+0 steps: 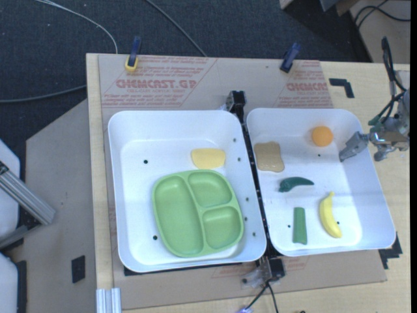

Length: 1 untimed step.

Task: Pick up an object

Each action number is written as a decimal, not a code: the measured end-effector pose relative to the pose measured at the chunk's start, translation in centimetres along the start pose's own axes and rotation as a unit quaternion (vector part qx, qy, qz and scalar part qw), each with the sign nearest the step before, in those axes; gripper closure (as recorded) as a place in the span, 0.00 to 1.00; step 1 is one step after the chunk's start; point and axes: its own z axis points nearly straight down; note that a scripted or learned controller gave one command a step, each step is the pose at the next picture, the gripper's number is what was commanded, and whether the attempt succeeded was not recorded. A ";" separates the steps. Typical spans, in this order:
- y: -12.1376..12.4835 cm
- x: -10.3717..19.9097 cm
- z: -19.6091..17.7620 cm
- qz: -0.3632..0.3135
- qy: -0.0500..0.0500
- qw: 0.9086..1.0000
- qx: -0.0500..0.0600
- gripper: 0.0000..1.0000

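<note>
While my arm reaches in from three o'clock, the tabletop spreads widest beneath me, its brown protective sheet printed with red lettering and pinned at the twelve o'clock edge by two clamps. On it sit the two white bins, side by side and touching along their inner rims: the left bin and the right bin. Largest of the contents is the green divided plate, lying flat in the left bin toward six o'clock, with a pale yellow piece just beside it at its twelve o'clock edge. My hand hangs over the right bin's three o'clock rim, with nothing between my fingers that I can see; whether they are spread or closed I cannot tell. In the right bin, a tan slice lies against the nine o'clock wall. A yellow banana lies toward five o'clock, a dark green pod sits near the middle, and a green stick rests at six o'clock, between pod and rim. Smallest, an orange ball sits toward one o'clock, near my hand but apart from it.
</note>
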 end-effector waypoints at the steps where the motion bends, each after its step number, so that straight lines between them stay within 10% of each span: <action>1: 0.3 0.1 -0.8 -0.002 -0.002 1.000 -0.007 0.00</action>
